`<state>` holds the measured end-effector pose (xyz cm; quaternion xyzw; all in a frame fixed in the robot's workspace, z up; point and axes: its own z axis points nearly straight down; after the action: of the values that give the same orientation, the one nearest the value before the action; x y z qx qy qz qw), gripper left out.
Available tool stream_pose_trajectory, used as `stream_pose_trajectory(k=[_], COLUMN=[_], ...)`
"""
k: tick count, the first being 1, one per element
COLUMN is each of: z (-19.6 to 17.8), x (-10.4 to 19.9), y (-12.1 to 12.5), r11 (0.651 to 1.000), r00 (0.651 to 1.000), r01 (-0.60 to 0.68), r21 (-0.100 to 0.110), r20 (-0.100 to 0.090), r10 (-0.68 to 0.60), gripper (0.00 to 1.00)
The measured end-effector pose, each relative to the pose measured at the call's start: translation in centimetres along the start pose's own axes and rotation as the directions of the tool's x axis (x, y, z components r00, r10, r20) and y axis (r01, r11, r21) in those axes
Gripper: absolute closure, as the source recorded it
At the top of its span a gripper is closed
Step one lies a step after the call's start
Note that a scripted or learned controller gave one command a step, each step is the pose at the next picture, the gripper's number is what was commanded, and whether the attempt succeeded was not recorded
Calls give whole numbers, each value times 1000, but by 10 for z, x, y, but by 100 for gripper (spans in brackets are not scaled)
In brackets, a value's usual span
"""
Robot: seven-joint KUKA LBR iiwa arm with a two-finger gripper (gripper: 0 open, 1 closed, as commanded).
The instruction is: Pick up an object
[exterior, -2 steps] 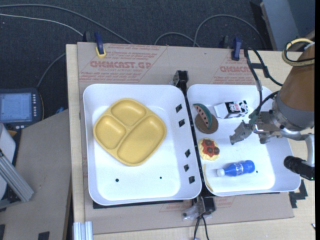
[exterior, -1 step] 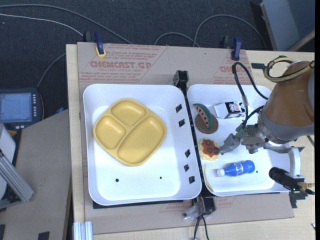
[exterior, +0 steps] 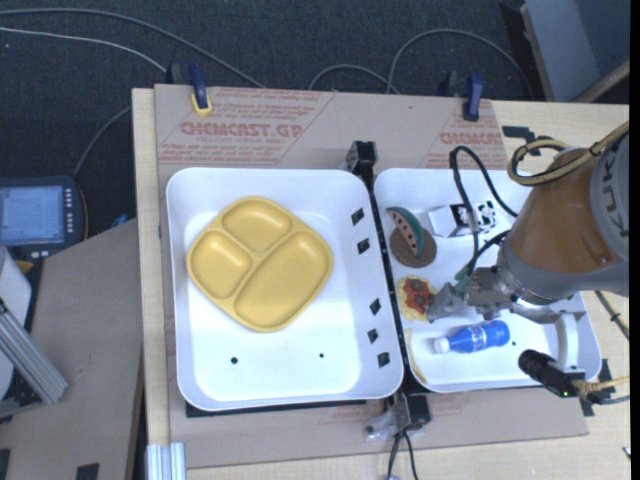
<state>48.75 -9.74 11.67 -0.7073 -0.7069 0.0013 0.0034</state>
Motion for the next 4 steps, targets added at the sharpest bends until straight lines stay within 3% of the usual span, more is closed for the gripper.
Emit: stream_pose_trajectory(k=[1, 3, 4], z=[-13, -126, -152], x=[0, -4, -4], y=[1, 9, 9], r11=[1000, 1000, 1000], r00=[1000, 1000, 1000], r01=[-1, 3, 2], r21=[-6, -13, -10], r20=[1, 4, 3], r10=[1, -3, -2], gripper=[100, 100, 100])
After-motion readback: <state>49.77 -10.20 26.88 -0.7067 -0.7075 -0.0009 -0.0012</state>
